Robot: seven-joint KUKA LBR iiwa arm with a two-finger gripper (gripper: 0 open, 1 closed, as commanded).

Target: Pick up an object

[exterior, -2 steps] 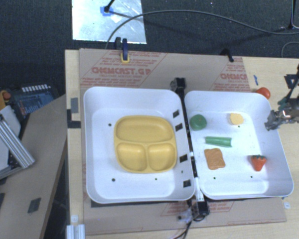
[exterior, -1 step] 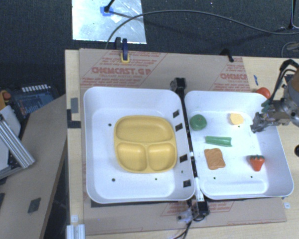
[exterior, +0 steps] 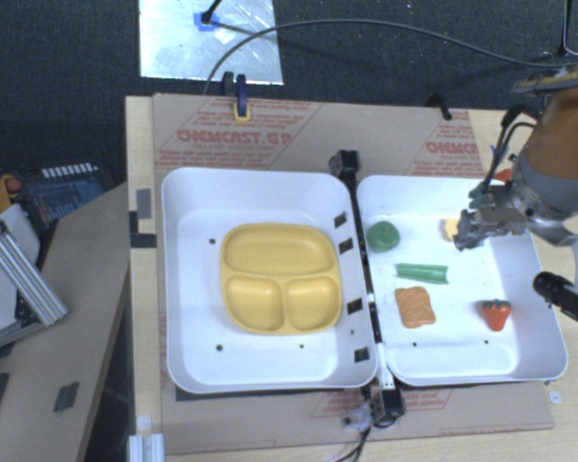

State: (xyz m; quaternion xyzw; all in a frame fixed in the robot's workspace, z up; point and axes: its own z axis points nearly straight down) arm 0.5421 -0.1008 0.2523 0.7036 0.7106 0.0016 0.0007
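Two white bins sit side by side on my bench (exterior: 299,128). My arm (exterior: 564,152) is grey with an orange part, and it comes in from the right side of the view. It hangs over the right bin (exterior: 535,364).

The left bin (exterior: 188,258) is well away from my pincer (exterior: 467,231), off to the left in the view. A big yellow tray (exterior: 277,277) lies flat in the middle of it. The tray has three sunken parts, one wide one at the back and two small ones at the front.

My pincer is low over the back part of the right bin. It is dark and bunched up, and I cannot tell how it stands. I see nothing held in it.

The small things to pick up are all in the right bin with my pincer. A long green piece (exterior: 422,272) lies flat, near my pincer and a bit toward the front. An orange, bumpy piece (exterior: 415,307) lies just past the long green one, nearer the front edge. A round green thing (exterior: 382,236) sits to the left of my pincer, near the wall between the bins. A red thing with a green top (exterior: 496,314) sits toward the front, below my pincer in the view. A little yellow piece (exterior: 450,228) is just beside my pincer, peeking out on its left side, and I cannot tell if they touch.
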